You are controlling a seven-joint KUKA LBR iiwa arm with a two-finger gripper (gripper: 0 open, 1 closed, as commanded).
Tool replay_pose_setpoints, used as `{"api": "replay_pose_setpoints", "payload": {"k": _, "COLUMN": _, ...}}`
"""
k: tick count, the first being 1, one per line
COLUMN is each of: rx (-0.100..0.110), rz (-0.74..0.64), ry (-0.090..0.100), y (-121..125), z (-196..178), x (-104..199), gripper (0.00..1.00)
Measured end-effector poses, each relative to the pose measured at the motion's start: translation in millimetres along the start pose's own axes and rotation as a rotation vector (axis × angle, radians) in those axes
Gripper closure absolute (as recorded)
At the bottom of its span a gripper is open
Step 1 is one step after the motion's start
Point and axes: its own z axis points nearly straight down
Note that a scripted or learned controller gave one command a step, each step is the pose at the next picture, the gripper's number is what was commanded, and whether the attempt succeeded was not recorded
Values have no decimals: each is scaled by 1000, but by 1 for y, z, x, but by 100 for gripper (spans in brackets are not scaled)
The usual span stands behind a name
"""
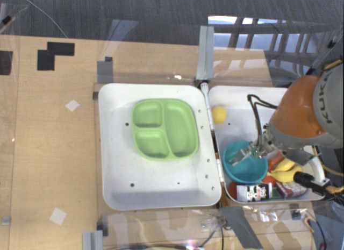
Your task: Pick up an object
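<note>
Teal bowl — round, deep, lying in the right bin toward the lower right of the frame, its rim directly under the gripper. Gripper: 2 fingers, reaching down over the bowl's upper right rim; something pale and shiny shows inside the bowl beside the fingertips, too blurred to name. Whether the jaws are released or clenched cannot be told, and nothing is plainly seen between them. Arm: grey with an orange band, entering from the right edge of the frame and covering much of the right bin; a black cable loops beside it. Other contents of the right bin: 1 yellow ball, near the bin's left wall, up-frame of the bowl and apart from it; 1 yellow banana-like item just right of the bowl, with a red piece next to it; 1 white box with dark printing and 1 dark red packet along the bin's lower edge, just below the bowl. Left bin: white, shallow, centre of the frame, holding 1 green divided plate — 3 compartments, lying flat in the bin's upper middle. Bench: light wood, with black square markings at the upper left.
</note>
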Motion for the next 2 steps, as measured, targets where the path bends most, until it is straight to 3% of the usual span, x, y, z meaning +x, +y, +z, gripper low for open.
{"api": "replay_pose_setpoints", "payload": {"k": 1, "rx": 14, "rz": 96, "ry": 8, "y": 51, "z": 6, "x": -70, "gripper": 0}}
{"api": "replay_pose_setpoints", "payload": {"k": 2, "rx": 14, "rz": 42, "ry": 9, "y": 11, "z": 4, "x": -46, "gripper": 0}}
